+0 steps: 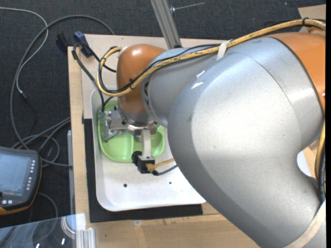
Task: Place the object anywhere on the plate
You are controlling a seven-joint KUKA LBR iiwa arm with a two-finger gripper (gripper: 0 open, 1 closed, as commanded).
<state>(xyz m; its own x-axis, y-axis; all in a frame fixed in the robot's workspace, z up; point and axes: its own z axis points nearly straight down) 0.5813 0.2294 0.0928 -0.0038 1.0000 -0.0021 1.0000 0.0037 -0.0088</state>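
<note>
Green plate [118,148] under the tool [126,133]; no writing legible.

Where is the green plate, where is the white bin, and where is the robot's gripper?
green plate [116,150]: camera view, on its bare left part.
white bin [150,195]: camera view, on its bare floor near the front.
gripper [126,130]: camera view, low over the plate, under the orange band.

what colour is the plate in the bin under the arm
Light green. The plate shows in the camera view, partly covered by the gripper.
</note>
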